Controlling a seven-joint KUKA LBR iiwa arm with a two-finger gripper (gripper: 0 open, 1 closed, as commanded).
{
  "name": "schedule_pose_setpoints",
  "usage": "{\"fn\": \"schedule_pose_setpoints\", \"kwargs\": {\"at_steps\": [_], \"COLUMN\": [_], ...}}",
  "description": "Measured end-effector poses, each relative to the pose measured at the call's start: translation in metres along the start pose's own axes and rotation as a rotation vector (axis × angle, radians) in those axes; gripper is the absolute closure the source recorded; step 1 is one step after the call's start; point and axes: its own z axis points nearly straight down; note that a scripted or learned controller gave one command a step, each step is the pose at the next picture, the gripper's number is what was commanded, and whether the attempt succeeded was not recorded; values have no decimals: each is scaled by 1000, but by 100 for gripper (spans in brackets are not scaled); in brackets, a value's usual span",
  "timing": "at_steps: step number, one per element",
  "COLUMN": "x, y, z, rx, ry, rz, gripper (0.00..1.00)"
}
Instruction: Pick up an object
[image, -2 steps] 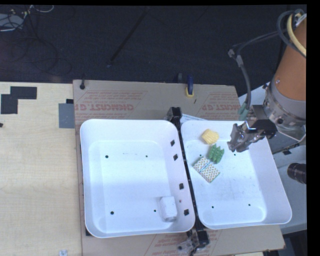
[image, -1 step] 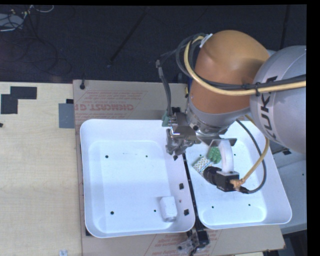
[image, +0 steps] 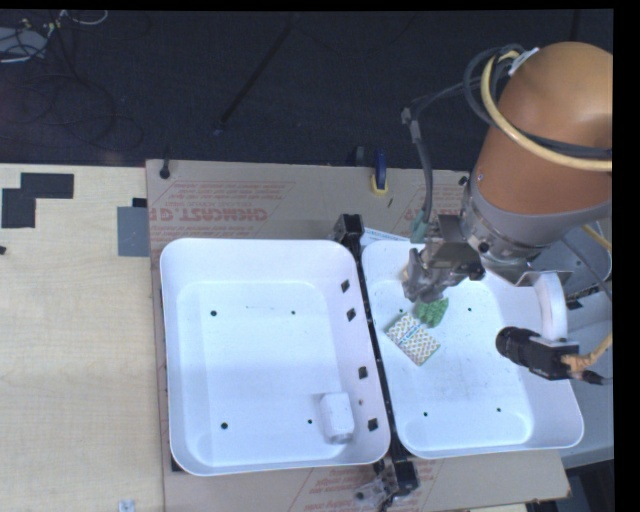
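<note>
Progress check: not much can be counted as done yet. Nothing is seen lifted clear of either bin, so the pick itself is left to do, as far as can be judged.

The gripper is seen low in the right bin, toward that bin's far left corner. A small green thing is found right at its tip, touching or as good as touching. Whether it's actually pinched can't be told from this slant, since the tip is blurred and dark. How far the gripper is open can't be called either, so no guess is made here.

A patterned packet is laid flat just beside the green thing, on the camera side and a bit toward the left bin. One corner is touched or overlapped by the green thing; hard to say which.

A white block is parked in the left bin's near right corner, well apart from the gripper.

Judged on position alone, the green thing is the likely target, and a close-and-lift is what's left. The packet could be dragged along, being so close.
</note>
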Motion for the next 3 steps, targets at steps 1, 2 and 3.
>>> {"fn": "schedule_pose_setpoints", "kwargs": {"at_steps": [1,2,3], "x": [-91,-86,-87], "y": [-16,-15,-14], "z": [18,8,-1], "rx": [5,6,9], "ry": [-1,1,1], "rz": [4,-5,-6], "gripper": [100,100,100]}}
